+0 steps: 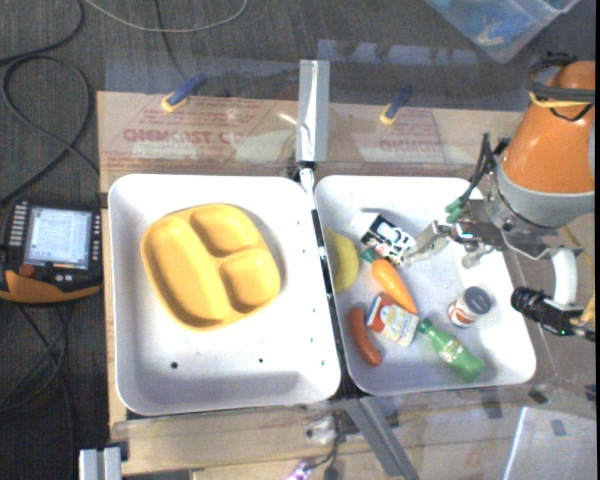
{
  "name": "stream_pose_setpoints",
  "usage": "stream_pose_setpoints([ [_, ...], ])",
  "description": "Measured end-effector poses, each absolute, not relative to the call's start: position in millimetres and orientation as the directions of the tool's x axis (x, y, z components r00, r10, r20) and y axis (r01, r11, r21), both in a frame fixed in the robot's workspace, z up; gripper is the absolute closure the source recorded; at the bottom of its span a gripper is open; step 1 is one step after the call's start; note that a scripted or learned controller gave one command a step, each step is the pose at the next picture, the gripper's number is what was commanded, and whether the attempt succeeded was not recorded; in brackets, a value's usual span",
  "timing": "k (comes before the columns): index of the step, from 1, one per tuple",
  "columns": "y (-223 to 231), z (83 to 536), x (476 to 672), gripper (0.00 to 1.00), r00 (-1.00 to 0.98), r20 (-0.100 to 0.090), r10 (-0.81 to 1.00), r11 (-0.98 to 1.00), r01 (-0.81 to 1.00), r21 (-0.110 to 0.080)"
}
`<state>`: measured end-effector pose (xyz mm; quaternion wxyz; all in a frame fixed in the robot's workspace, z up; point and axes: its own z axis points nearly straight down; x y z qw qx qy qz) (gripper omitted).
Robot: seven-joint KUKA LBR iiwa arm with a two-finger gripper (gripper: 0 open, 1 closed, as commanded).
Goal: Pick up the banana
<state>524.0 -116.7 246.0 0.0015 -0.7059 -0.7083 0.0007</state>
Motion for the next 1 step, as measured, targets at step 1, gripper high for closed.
stream_pose_setpoints([
  [1, -93.8, 151.1, 611.1, 0.00, 0.176, 0.000, 0.984, -0.176, 0.984, -0.004],
])
